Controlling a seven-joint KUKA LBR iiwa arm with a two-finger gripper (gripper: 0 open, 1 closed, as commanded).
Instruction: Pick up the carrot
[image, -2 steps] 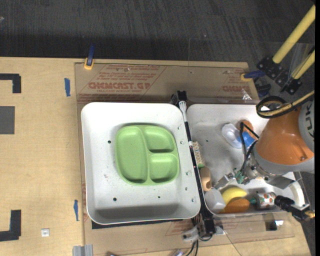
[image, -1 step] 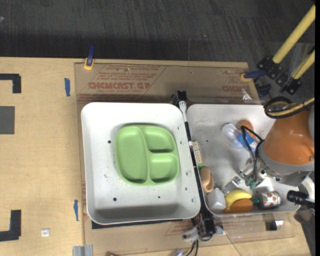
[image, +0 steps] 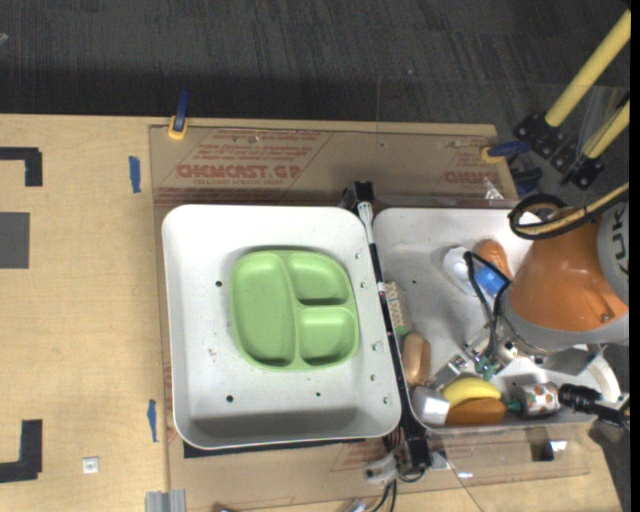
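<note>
Carrot (image: 482, 411) is lying in the right bin (image: 425, 235) against its near wall, w/ a yellow banana-like item (image: 470, 389) resting on top and a silver can (image: 431, 405) touching its left end. A tan piece (image: 415, 358) is sitting just left of those. Gripper (image: 486, 354) is hovering just far of the banana item, under the orange band; can't tell whether it's apart or together. Left bin (image: 190, 300) is holding a green divided plate (image: 294, 307). Far of both bins, a sheet on the counter (image: 70, 300) is showing red print reading "CHEMCAST GP" (image: 240, 170).
</note>
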